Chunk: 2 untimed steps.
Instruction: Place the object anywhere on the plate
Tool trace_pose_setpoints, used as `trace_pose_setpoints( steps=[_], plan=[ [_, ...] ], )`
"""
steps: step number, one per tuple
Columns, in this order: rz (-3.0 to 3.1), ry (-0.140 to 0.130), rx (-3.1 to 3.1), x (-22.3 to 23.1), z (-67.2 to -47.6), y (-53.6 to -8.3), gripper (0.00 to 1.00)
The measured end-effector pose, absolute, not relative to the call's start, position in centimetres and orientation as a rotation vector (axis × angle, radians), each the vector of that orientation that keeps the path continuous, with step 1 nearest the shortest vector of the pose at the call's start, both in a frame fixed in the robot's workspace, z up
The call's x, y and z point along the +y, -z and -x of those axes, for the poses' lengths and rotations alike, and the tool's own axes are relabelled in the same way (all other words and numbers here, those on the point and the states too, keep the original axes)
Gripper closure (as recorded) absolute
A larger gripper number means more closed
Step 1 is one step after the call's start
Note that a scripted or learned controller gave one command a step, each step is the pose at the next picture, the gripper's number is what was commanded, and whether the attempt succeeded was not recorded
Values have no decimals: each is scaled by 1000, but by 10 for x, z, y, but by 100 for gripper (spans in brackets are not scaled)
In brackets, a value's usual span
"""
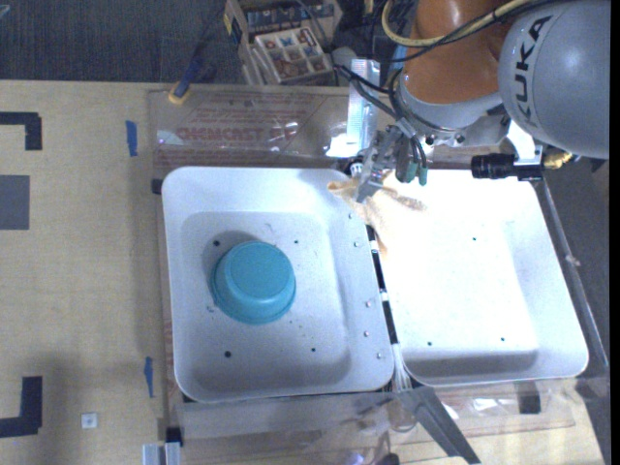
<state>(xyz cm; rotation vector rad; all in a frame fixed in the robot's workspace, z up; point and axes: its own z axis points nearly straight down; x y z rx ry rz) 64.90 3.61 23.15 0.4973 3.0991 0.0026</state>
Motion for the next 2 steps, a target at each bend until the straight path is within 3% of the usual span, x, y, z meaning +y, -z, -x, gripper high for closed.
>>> trace_pose_setpoints(
  steps=[1, 2],
  plan=[
    [0, -3, 3139, 84, -637, -230, 100],
    [0, -3, 3138, 84, -637, -230, 0]
  ],
)
